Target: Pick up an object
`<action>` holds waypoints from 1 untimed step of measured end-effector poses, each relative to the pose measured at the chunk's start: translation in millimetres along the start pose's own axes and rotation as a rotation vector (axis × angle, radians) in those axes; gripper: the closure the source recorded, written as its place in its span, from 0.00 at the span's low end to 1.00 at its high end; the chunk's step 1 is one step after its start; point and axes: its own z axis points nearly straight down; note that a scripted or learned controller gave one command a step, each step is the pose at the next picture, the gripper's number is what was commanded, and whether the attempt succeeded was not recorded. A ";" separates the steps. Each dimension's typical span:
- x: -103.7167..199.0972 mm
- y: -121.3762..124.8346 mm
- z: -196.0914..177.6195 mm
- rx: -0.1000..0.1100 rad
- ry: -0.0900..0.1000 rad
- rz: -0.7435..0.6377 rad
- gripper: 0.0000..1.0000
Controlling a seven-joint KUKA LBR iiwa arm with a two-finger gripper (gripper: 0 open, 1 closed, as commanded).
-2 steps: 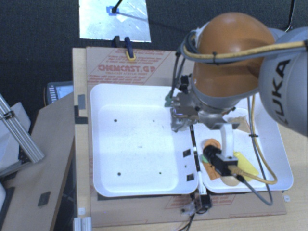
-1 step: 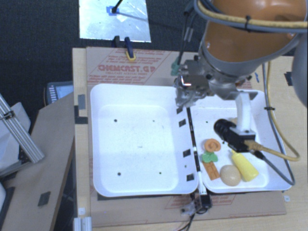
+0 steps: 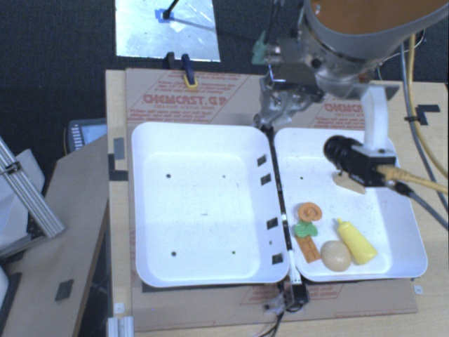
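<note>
A grey arm with an orange band [image 3: 372,5] reaches over the surface [image 3: 182,90], its hand [image 3: 279,111] poised at the divider's 12 o'clock end; its grip cannot be made out. In the right bin [image 3: 400,258], toward 6 o'clock, lie a yellow bottle [image 3: 356,242], beige egg [image 3: 336,255], orange disc [image 3: 309,212] and carrot toy [image 3: 306,241]. The left bin [image 3: 196,202] sits alongside.

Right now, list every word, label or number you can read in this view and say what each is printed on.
"CHEMCAST G P": red print on the brown sheet under the bins, above the left bin; the last letters are blurry.
"CHE...": the same red print above the right bin, cut off by the arm.
Faint red print on the sheet's front edge: too blurred to read.
</note>
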 end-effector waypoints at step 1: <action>55.5 4.1 -3.0 0.009 -0.002 -0.003 1.00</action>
